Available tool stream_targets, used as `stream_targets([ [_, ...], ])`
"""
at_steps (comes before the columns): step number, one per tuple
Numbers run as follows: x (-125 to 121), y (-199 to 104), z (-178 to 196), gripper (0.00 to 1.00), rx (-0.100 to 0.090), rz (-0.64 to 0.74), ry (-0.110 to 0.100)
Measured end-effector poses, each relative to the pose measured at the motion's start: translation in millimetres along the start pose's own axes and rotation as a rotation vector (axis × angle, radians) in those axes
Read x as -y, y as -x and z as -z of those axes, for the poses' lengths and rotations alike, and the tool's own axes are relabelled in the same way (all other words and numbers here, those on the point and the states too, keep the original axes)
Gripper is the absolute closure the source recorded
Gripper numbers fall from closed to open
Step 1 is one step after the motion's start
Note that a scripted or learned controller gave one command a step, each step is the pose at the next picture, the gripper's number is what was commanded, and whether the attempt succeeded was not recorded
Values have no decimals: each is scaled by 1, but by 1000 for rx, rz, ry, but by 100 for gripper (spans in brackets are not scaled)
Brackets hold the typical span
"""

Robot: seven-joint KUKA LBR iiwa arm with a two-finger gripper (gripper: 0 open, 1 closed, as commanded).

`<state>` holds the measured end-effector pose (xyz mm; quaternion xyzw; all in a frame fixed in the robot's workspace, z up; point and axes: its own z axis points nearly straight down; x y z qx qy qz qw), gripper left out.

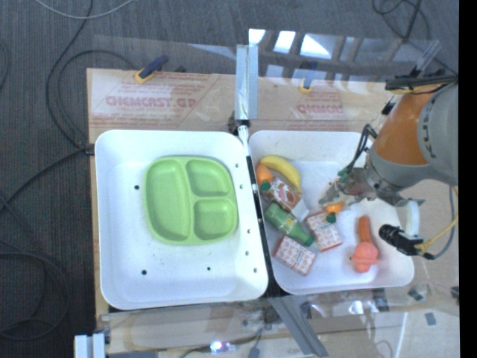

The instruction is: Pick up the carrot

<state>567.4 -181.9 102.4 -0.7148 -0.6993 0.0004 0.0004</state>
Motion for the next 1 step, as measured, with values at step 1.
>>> stream_targets([
  [1,-85,-47,96,100,5,-132,-1],
])
